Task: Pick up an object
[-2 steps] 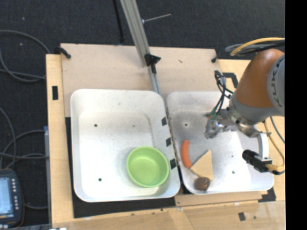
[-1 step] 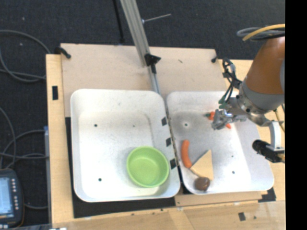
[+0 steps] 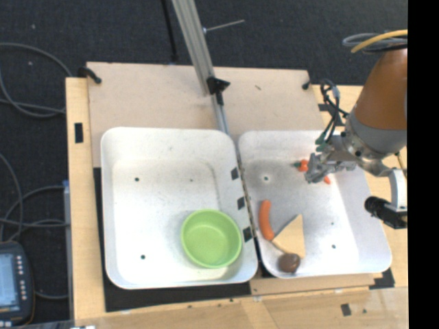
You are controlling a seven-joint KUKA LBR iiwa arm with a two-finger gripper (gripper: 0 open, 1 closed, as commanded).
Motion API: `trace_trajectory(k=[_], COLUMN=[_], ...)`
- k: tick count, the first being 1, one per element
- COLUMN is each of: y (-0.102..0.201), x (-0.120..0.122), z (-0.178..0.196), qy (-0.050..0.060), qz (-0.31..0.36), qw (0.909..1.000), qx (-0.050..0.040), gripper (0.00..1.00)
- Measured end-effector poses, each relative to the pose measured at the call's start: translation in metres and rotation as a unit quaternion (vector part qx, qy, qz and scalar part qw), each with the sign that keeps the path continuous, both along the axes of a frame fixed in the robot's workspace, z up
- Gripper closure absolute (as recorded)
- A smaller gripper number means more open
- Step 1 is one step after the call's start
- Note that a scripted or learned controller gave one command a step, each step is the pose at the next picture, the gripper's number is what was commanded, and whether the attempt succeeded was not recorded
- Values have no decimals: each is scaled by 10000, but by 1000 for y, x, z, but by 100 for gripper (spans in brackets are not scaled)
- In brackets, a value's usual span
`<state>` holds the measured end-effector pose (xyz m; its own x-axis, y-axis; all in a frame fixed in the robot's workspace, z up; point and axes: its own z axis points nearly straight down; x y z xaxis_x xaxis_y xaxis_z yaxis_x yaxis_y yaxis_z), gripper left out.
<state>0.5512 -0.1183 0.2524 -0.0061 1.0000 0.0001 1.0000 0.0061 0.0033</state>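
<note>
My gripper (image 3: 317, 171) hangs over the upper middle of the right bin (image 3: 357, 245). It is shut on a small orange piece (image 3: 303, 164), whose two ends poke out on either side of the fingers. Lower in the same bin, near its left wall, lie an orange-red sausage shape (image 3: 265, 219), a tan wedge (image 3: 293, 234) and a brown lump (image 3: 289, 262). A green bowl (image 3: 211, 237) sits in the front right part of the left bin (image 3: 137, 184).
An aluminium pole (image 3: 195, 40) slants up from the gap between the bins at the back. The arm's orange-brown body (image 3: 384, 94) looms over the right bin's far right side. Cables lie on the dark floor to the left.
</note>
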Motion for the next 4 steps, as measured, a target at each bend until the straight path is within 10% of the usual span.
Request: trace_trajectory(k=[4], y=[169], x=[89], z=[-4], qy=[0], qz=[9], qw=[10000], qx=[10], gripper=[100])
